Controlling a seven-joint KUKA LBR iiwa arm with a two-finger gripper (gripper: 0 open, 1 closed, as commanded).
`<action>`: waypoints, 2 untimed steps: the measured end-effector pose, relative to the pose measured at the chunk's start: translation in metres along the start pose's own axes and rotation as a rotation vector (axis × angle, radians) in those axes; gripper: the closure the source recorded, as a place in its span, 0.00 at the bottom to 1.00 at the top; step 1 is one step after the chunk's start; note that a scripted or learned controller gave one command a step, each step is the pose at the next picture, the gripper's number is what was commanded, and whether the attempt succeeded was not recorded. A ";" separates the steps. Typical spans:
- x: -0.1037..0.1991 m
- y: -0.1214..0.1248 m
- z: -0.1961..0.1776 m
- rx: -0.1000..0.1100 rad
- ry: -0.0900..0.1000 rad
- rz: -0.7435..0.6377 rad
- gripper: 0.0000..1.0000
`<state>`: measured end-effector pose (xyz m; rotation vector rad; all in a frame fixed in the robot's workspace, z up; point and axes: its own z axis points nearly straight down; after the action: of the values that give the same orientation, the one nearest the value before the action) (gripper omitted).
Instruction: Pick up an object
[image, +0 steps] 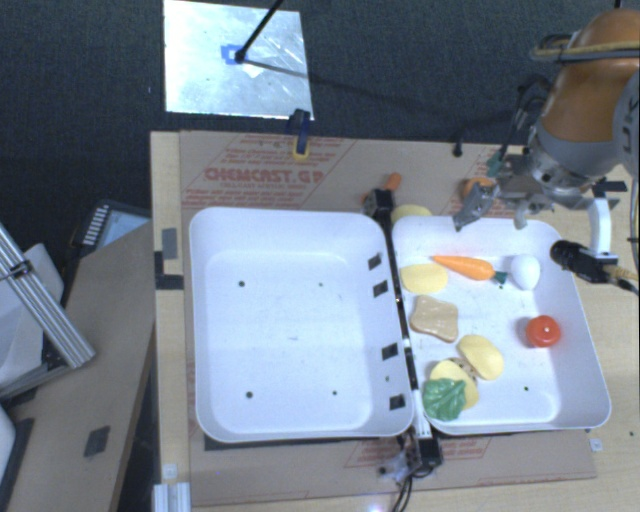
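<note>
Claw (495, 213) hangs over the far edge of the right bin (575, 330), fingers spread apart, nothing between them. Arm (585, 100) enters from the right, orange band above the wrist.

Right bin contents — carrot (464, 266) near the far edge, white egg (524, 271) just beside its tip; pale yellow piece (424, 278) by the inner wall; tan bread slice (435, 319) toward the middle; red tomato (542, 331) near the right wall; yellow potato-like piece (481, 356) and green leafy item (443, 398) at the near-left corner, the green one resting on another yellow piece.

Left bin (290, 325) sits beside it on the table (260, 170), walls touching.
</note>
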<state>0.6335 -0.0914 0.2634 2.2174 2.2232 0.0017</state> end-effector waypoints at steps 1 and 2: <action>0.004 0.005 0.121 0.009 0.002 0.001 0.00; 0.072 -0.036 0.077 0.000 0.004 -0.008 0.00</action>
<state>0.5970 -0.0192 0.1867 2.2108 2.2341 0.0056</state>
